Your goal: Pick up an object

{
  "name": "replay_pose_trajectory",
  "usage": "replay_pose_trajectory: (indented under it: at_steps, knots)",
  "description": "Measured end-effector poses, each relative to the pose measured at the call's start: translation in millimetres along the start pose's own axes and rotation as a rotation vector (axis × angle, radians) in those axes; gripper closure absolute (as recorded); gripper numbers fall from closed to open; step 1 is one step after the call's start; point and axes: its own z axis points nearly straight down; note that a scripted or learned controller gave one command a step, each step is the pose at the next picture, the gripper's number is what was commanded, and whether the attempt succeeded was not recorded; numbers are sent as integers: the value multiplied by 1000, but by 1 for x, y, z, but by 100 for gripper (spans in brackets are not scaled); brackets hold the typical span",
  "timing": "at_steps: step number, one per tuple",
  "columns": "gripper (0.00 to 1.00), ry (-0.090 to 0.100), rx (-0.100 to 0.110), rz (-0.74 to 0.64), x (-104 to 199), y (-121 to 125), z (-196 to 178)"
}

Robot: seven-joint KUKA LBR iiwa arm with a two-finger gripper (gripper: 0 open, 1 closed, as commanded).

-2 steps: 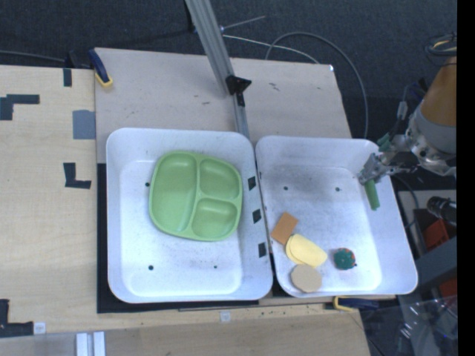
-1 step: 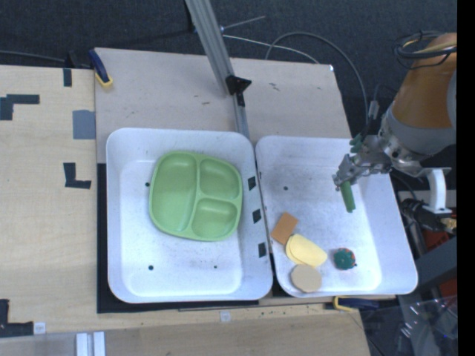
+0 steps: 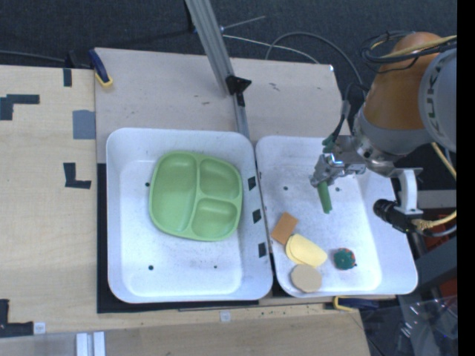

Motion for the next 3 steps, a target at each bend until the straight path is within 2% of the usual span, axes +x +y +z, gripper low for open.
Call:
replay_pose_trajectory:
  at_steps: [3]
  knots:
    - [100, 0, 3, 0, 144, -25, 15]
